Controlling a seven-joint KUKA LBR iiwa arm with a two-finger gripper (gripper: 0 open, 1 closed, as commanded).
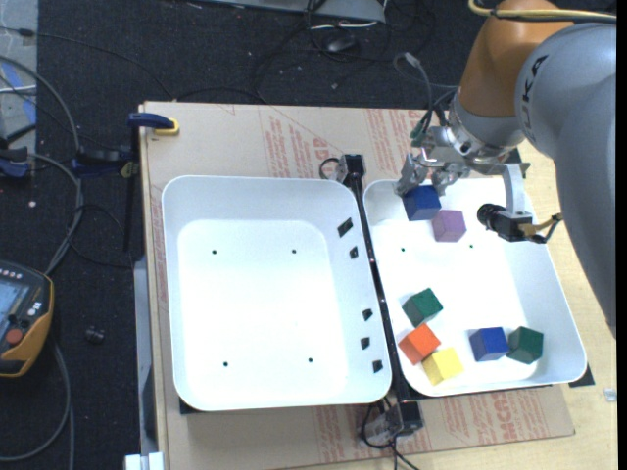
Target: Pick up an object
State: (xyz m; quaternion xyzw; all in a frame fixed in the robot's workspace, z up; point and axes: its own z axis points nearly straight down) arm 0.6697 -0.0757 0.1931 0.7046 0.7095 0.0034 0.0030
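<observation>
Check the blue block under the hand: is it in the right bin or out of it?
In. The blue block sits inside the right bin, near its far wall, beside the purple block, directly below the hand.

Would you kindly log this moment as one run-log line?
gripper over right bin's far left corner | at blue block | grasp unconfirmed | purple block beside

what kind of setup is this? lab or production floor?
Most likely a robotics lab test bench, not production: loose cables on dark carpet, two white bins on a makeshift board held by a clamp, and toy-like colored blocks as grasp targets.
</observation>
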